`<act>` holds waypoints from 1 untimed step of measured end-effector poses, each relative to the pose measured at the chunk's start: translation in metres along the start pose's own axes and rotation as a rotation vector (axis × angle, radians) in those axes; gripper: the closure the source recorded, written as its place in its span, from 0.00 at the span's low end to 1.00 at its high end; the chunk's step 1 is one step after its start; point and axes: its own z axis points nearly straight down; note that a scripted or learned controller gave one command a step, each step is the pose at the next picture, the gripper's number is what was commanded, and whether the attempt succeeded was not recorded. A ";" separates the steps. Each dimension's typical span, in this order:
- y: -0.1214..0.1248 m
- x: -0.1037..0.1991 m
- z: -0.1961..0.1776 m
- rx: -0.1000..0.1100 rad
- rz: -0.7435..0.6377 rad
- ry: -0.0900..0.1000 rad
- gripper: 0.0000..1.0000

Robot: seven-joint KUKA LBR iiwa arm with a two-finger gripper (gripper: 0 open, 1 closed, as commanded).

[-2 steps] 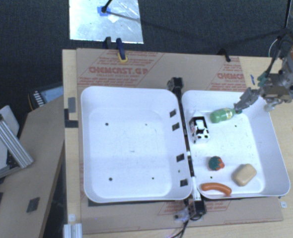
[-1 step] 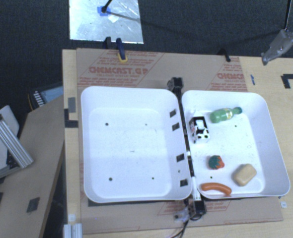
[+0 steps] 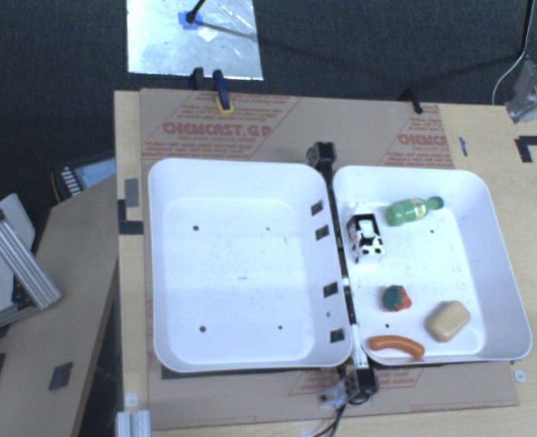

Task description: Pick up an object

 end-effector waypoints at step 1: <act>0.028 0.036 0.009 0.005 0.001 0.001 1.00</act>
